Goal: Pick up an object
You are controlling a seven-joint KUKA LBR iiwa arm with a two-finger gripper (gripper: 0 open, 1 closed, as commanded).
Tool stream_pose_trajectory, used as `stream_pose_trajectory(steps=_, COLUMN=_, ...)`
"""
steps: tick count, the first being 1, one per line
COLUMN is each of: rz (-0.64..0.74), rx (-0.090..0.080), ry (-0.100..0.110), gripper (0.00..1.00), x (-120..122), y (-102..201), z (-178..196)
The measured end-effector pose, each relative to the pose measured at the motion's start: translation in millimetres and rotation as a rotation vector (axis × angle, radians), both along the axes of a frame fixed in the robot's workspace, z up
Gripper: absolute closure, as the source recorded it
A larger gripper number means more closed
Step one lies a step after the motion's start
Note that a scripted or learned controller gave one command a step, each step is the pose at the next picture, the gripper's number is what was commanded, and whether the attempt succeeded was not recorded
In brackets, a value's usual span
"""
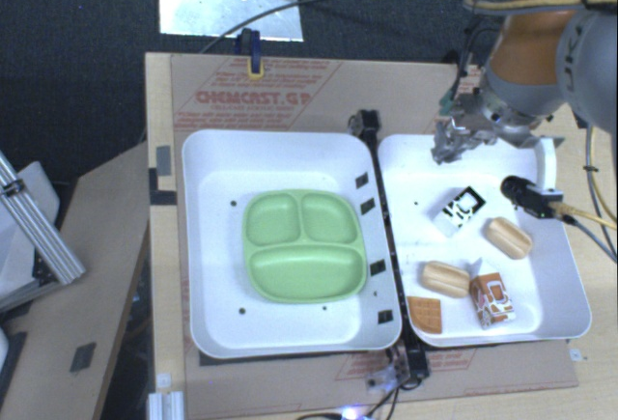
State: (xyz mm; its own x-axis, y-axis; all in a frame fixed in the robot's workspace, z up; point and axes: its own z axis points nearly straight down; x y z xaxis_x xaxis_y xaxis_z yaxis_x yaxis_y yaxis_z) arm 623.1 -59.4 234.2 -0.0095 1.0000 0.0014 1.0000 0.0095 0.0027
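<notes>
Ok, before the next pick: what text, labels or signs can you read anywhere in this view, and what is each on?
"CHEMCAST GP", red print on the brown board behind the bins.
Black-and-white pattern on the small card in the right bin: no words legible.
White print on the orange-brown packet: too blurred to read.

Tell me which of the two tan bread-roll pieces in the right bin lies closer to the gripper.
The upper right roll, beside the black-and-white block. It lies nearer the gripper than the lower roll, which rests beside the brown carton.

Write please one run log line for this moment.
arm: over right bin's far edge | gripper: above bin floor, nothing seen held | right bin: bread rolls, cracker, carton, black-white block | left bin: green divided plate
</notes>
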Motion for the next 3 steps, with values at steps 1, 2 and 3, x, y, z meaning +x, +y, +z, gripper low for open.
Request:
stream_pose_trajectory(steps=1, rz=0.0, rx=0.001, ry=0.001, gripper=1.0, x=7.6, y=49.5, z=-11.7)
stream_pose_trajectory(steps=2, rz=0.001, rx=0.001, ry=0.001, gripper=1.0, x=2.6, y=104.6, z=-13.3)
stream_pose_trajectory(steps=3, rz=0.0, rx=0.0, ry=0.0, gripper=1.0, x=15.1, y=155.7, z=-20.5)
